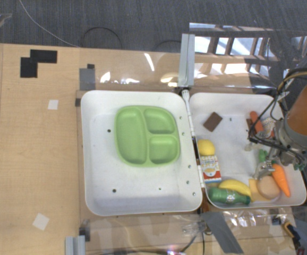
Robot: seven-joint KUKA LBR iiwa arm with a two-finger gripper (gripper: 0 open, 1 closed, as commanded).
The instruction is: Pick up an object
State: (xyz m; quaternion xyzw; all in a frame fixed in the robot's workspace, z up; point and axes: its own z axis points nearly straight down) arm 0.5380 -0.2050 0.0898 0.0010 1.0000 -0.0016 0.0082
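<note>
Gripper point(265, 166) low in right bin point(233, 142), over carrot point(281, 179) and egg point(267, 187); grip state unclear. Centre on carrot, descend straight, avoid nudging egg, close, lift slowly.

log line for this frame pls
arm: over right bin, right side | gripper: low beside carrot and egg | grasp: unconfirmed | left bin: green tray

Bright, even overhead light, white glare streaks on the clear panel point(159, 70) at the far edge of the tabletop point(31, 158), window-like reflections far right, soft shadow inside the left bin point(97, 195) along its near wall, focus reasonably sharp, slight softness at right edge.
</note>
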